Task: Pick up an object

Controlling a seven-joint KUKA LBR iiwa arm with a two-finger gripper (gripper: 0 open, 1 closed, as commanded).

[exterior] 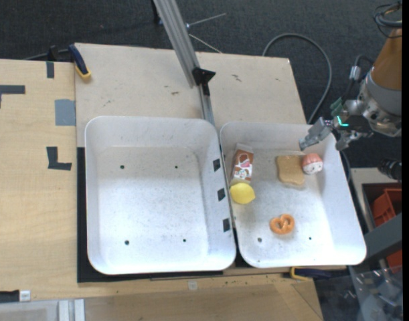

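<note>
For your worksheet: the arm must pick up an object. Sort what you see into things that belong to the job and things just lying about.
Job: gripper; right bin holding pretzel, yellow lemon, toast slice, small carton, pink-and-white toy.

Lying about: left bin, yellow-handled clamp, grey tape patch.

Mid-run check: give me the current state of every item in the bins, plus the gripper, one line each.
gripper: above the right bin's far right corner, holding nothing.
brown carton: lying flat, right bin, by the divider.
yellow lemon: resting against the carton's near end.
tan bread slice: lying flat, mid-bin.
pink-and-white toy: touching the bread slice's right edge.
pretzel: lying flat, alone, near side.
right bin: holds all five items.
</note>
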